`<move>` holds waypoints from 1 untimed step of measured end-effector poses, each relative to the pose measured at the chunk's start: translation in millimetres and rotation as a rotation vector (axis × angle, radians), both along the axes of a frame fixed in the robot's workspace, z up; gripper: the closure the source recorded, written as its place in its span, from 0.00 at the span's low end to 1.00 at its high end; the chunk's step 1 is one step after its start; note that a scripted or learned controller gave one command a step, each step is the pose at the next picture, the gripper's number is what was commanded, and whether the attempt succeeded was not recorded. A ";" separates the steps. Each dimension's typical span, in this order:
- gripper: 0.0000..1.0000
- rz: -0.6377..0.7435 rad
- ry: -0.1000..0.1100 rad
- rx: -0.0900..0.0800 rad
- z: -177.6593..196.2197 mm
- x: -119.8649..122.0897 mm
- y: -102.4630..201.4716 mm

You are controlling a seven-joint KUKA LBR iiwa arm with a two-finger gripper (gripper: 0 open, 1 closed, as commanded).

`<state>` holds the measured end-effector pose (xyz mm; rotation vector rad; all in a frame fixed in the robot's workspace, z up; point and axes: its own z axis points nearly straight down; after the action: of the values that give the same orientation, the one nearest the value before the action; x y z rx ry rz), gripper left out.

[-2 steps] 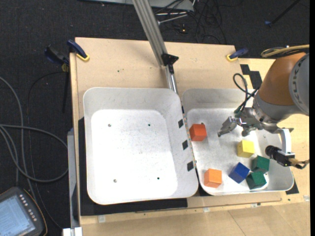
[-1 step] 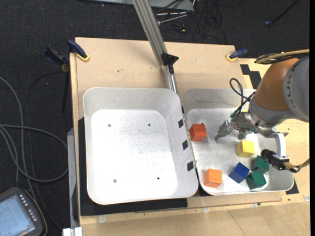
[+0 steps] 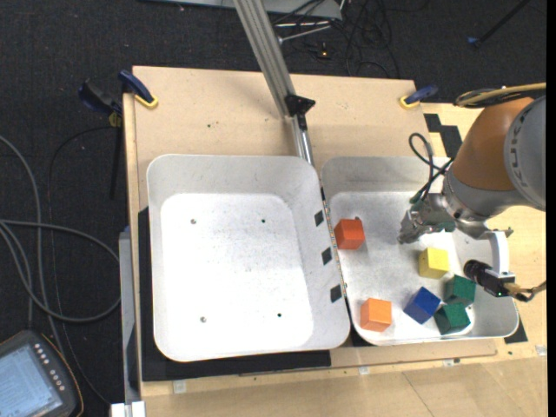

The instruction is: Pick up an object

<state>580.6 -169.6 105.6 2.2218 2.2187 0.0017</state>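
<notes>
1. Reaching into the right bin (image 3: 373, 176), my end effector (image 3: 415, 227) hangs low over its floor, just up and to the left of the yellow block (image 3: 433, 261), which lies near it without clearly touching.
2. I cannot tell whether my end effector is released or clenched; nothing shows between its tips.
3. The red-orange block (image 3: 349, 233) sits at about the same height in the view, to the left of my end effector, close to the bin's left wall.
4. The orange block (image 3: 376, 314) lies near the bin's front-left corner, well apart from my end effector.
5. The blue block (image 3: 423, 305) rests just below the yellow one, toward the front rim.
6. Two green blocks sit at the front right: one (image 3: 460, 289) beside the yellow block, the other (image 3: 452, 319) just beside the blue block.
7. The left bin (image 3: 174, 189) lies alongside on the desk (image 3: 217, 111).
8. My arm (image 3: 495, 159) comes in from the right.
</notes>
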 end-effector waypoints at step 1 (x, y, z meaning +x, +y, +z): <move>1.00 0.003 -0.003 -0.001 43.8 2.7 4.7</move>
<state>583.2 -164.9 149.4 2.2159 2.2207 0.0040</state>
